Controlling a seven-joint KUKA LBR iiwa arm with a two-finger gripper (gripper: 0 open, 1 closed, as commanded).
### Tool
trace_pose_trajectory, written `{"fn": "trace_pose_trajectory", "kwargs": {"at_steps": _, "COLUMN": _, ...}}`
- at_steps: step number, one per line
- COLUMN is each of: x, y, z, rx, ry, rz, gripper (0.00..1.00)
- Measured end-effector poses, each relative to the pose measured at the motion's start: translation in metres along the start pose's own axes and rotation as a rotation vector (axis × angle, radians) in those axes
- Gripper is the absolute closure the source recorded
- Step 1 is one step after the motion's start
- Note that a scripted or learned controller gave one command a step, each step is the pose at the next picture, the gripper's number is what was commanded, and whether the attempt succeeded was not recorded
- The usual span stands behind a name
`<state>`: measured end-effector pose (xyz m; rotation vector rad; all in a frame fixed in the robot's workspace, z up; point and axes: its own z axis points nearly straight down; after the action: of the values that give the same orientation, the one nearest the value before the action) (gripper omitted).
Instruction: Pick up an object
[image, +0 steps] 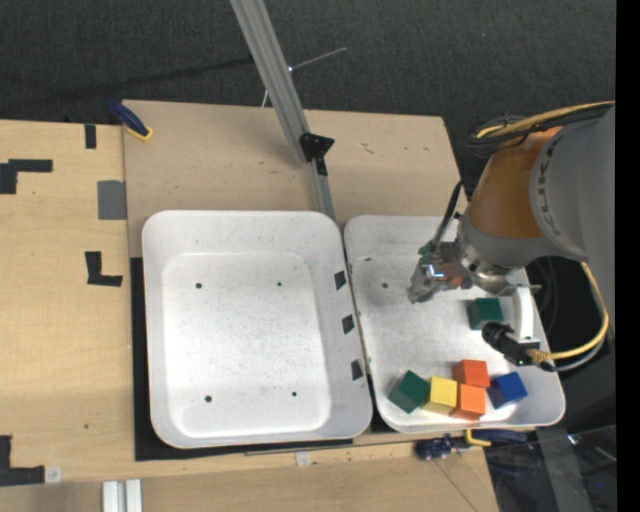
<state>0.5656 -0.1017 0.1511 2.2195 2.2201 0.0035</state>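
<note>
The objects to pick from lie in the right bin (395, 250), gathered toward its near right corner: a dark green block (408, 390) sits furthest left, a yellow block (443, 393) touches it on the right, and an orange block (469, 400) comes next, with a second, redder orange block (472, 373) just behind it. A blue block (508, 388) lies to the right of these, close to the bin's right wall. Apart from this cluster, a darker green block (485, 311) rests further back along the right side of the bin, just beside the arm's wrist. The gripper (424, 283) hangs over the bare middle of the right bin, well apart from the cluster and to the left of the lone green block; nothing is seen between its fingers, and whether they stand wide or narrow cannot be told from this angle. Above it rises the grey arm (575, 185) with its orange band (505, 195), reaching in from the right, and a yellow cable (580, 345) loops beneath it. The left bin (160, 240) sits alongside, touching the right bin along their shared edge, and both rest on the wooden bench (60, 260). A slanted metal pole (280, 80) crosses the back of the bench.
</note>
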Motion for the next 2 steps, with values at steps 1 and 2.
{"fn": "trace_pose_trajectory", "kwargs": {"at_steps": 1, "x": -0.005, "y": -0.005, "z": -0.046, "rx": 0.000, "ry": 0.000, "rz": -0.001, "gripper": 1.00}}
{"fn": "trace_pose_trajectory", "kwargs": {"at_steps": 2, "x": -0.003, "y": -0.011, "z": -0.107, "rx": -0.002, "ry": 0.000, "rz": -0.002, "gripper": 1.00}}
